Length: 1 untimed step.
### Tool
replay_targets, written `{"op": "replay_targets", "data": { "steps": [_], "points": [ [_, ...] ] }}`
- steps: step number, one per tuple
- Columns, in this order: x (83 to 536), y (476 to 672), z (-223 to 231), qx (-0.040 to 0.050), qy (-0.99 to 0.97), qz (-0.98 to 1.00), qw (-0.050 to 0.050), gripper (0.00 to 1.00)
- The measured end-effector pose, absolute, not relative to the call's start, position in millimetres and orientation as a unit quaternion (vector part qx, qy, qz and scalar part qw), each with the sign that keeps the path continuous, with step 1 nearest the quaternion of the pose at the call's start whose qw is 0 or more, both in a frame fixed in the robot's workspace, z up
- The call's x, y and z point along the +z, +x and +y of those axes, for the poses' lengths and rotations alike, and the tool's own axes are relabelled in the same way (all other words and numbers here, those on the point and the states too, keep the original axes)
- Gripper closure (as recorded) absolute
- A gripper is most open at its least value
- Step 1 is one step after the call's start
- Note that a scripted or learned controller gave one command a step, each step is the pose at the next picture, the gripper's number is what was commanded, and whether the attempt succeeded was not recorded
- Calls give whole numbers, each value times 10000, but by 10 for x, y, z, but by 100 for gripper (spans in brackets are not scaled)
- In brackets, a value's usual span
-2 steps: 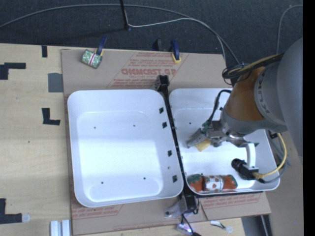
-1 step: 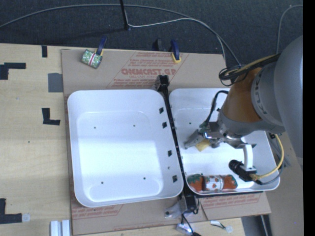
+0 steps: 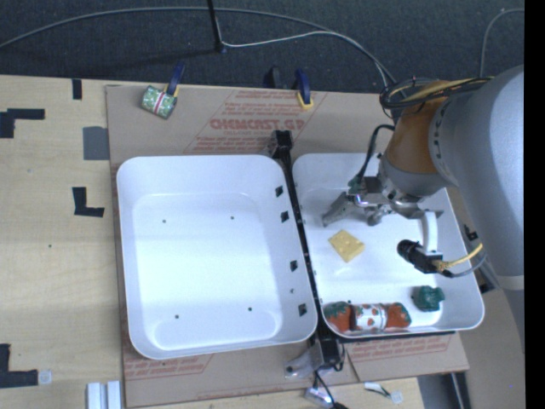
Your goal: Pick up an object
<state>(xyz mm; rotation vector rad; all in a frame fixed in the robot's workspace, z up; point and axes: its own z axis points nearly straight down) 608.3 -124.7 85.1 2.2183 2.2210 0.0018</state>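
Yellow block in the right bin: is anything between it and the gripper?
Nothing visible. The gripper hangs just above and left of the yellow block, with bare bin floor between. The red-and-white can and green piece lie apart, by the right bin's near edge.

**Three small things in the right-hand bin**

A flat yellow wedge (image 3: 346, 245), like a slice of cheese, lies near the middle of the right bin (image 3: 324, 173), apart from the others. Along the bin's near edge a can (image 3: 369, 317) lies on its side, red at both ends with a white label between. Just beyond its right end sits a small dark green lump (image 3: 427, 296).
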Motion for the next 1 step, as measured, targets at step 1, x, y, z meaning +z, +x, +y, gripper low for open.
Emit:
{"op": "replay_targets", "data": {
  "steps": [1],
  "points": [
    [857, 5494, -1077, 3, 7071, 7071, 2, 0]
  ]
}}
